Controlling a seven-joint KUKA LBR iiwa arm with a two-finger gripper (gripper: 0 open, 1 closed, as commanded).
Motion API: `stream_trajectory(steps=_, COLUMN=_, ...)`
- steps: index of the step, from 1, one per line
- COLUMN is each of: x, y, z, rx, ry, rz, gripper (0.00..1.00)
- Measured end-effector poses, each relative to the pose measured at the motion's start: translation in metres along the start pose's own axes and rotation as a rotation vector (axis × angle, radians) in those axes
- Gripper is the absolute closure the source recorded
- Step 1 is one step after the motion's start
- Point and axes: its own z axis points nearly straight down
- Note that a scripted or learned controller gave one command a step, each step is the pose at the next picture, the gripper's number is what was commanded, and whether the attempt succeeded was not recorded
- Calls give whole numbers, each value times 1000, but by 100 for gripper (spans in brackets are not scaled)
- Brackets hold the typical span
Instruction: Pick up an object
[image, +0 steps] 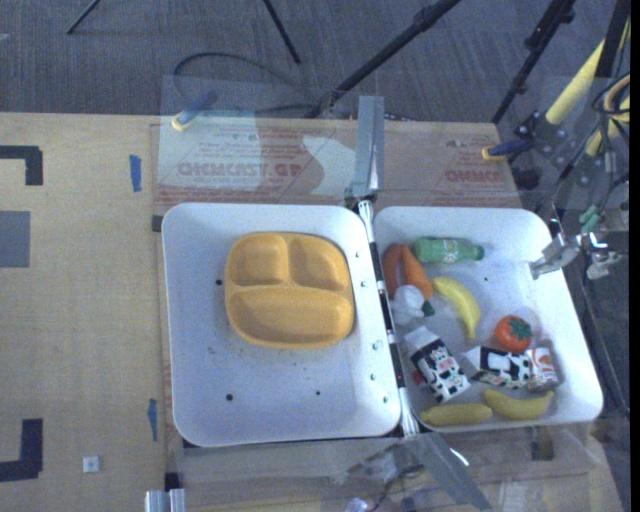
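My claw (552, 262) sits at the far right rim of the right bin (505, 225), a pale grey tip poking in over the bin's upper right corner. It is small and blurred here, so I cannot tell whether it is open or closed, and nothing shows gripped in it. It hangs apart from every object in the bin.

The red tomato (513, 333) lies nearest, below and to the left of my claw. Just under it are a cow-patterned carton (505, 367) and, touching that on the right, a small orange-and-white can (543, 365). A second cow-patterned carton (438, 367) stands further left, near the bin's inner wall. Along the near edge lie two bananas, the right banana (518, 404) and the left banana (455, 413), almost end to end.

In the middle of the bin a third banana (460, 303) lies at a slant. Above it a green bottle (447, 250) lies on its side. By the inner wall an orange carrot (403, 268) points down toward a small white object (408, 300) that I cannot identify.

Across the divider, the left bin (200, 380) holds a yellow divided plate (290, 288), set toward its upper middle. Both bins rest on a wooden bench (80, 330).
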Motion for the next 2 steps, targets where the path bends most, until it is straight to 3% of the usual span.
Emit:
stream_trajectory(steps=1, x=36, y=38, z=113, rx=0, ry=0, rz=-157, gripper=0)
stream_trajectory(steps=2, x=94, y=32, z=157, rx=-5, ry=-1, rz=-154, gripper=0)
